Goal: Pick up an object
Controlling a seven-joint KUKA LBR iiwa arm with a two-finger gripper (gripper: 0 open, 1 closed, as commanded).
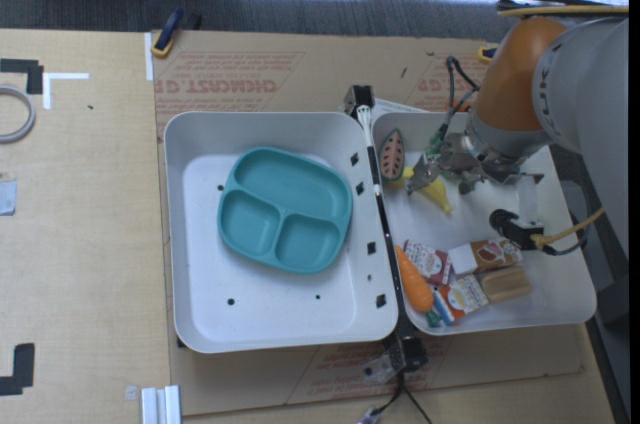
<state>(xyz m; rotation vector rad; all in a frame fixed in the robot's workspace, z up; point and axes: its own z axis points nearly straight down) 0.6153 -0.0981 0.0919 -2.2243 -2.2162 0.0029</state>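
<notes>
The arm (565,77) reaches in from the right and bends down over the far half of the right bin (548,310). The wrist points down, so the jaws hang low above the bin floor. That posture suits a top-down grab in a shallow bin, where the walls leave little room for a side approach.

The jaws sit right at a small yellow piece (438,197), which looks like toy fruit, lying just right of a watermelon slice (392,155) propped near the bin's left wall. The yellow piece seems the likeliest target because it lies a little apart from its neighbours, with room on both sides. I cannot tell whether the jaws are released or clenched, nor whether they touch the piece; the wrist body hides that.

The near half of the same bin is crowded. A carrot (414,282) lies along the left wall, printed packets (428,262) sit beside it, and a brown block (506,285) lies to the right. They touch or overlap, so a pick there would risk pinching two at once.

The left bin (190,242) holds a teal divided plate (285,210), flat and wide, a poor fit for a narrow grasp. Both bins stand side by side on the desk (80,262), with their inner walls touching.
</notes>
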